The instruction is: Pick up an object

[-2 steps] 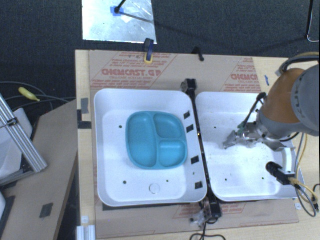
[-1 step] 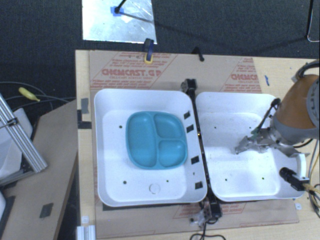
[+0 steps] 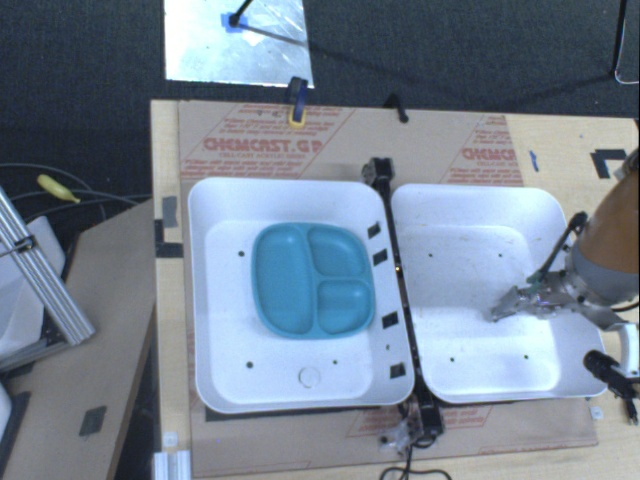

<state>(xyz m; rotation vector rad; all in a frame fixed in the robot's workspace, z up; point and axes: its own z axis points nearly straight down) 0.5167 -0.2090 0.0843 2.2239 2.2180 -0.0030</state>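
Jaws (image 3: 500,311) sit low in the right bin (image 3: 470,218), at the right of the frame, their tips pointing left over bare white floor. We cannot tell whether they are spread or pressed together, and we see nothing between them. We find the only object worth picking, a blue divided plate (image 3: 312,280), lying flat at the centre of the left bin (image 3: 215,298), well apart from the jaws and across the divider where the two bins meet. We judge the main risk to be a closure on nothing, since no object lies beneath the tips. Should the arm (image 3: 610,248) cross over, we expect the plate's low, flat rim to offer little purchase, so it may slide or tip free.
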